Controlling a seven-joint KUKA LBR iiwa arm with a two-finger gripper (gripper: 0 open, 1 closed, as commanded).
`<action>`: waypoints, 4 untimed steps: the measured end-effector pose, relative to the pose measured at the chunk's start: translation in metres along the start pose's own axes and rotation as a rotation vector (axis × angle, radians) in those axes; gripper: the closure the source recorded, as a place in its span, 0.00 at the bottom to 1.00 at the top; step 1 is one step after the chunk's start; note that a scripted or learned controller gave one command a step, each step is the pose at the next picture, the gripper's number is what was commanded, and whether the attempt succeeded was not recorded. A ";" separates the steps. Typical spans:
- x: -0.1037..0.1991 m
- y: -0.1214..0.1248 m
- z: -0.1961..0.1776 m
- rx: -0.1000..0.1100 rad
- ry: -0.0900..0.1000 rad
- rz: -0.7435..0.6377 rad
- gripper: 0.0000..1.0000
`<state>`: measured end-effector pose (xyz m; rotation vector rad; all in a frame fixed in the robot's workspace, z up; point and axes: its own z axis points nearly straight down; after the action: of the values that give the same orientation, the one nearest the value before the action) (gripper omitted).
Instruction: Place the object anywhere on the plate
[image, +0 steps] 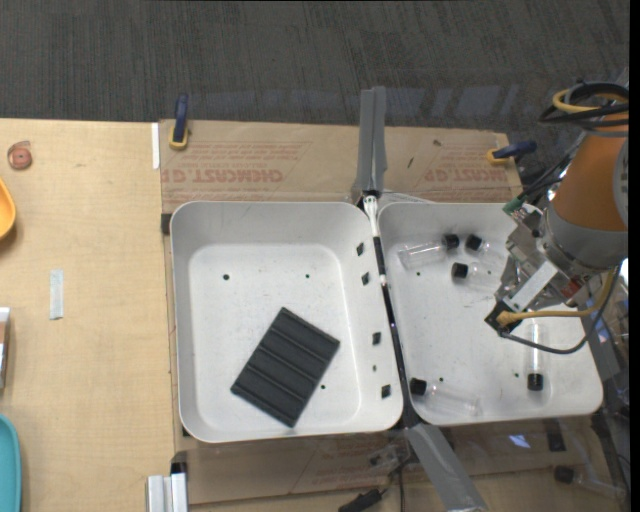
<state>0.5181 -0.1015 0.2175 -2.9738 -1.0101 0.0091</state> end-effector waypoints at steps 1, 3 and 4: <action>0.121 -0.033 -0.033 -0.002 0.000 -0.102 1.00; 0.176 -0.210 -0.054 -0.001 -0.002 -0.722 1.00; 0.137 -0.141 -0.031 -0.001 -0.001 -0.998 1.00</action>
<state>0.5416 0.0936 0.2480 -2.1268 -2.3094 0.0077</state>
